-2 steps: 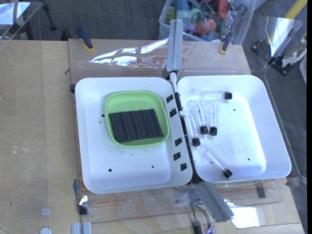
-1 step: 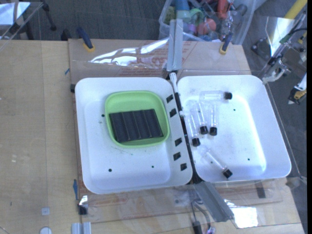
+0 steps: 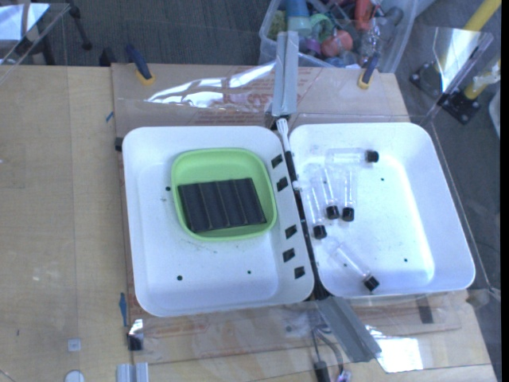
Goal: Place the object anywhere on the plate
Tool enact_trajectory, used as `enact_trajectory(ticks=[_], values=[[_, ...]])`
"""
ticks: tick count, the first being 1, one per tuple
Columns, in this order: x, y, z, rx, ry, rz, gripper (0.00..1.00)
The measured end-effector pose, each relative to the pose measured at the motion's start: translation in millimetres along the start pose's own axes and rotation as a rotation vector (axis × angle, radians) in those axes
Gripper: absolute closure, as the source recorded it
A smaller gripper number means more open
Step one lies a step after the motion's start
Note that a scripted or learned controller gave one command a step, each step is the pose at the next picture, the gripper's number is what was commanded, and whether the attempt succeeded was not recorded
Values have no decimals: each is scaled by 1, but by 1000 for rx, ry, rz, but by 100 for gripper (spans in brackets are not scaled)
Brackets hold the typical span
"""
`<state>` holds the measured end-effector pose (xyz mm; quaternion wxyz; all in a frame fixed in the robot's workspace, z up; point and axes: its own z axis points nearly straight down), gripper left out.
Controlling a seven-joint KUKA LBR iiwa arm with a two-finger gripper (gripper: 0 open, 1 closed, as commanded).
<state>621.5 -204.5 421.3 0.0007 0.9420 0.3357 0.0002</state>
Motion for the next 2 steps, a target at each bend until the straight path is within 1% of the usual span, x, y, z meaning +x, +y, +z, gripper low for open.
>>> enact_trajectory(ticks=[1, 2], values=[[4, 22, -13, -2, 1, 133, 0], [9, 22, 97, 6, -3, 228, 0]])
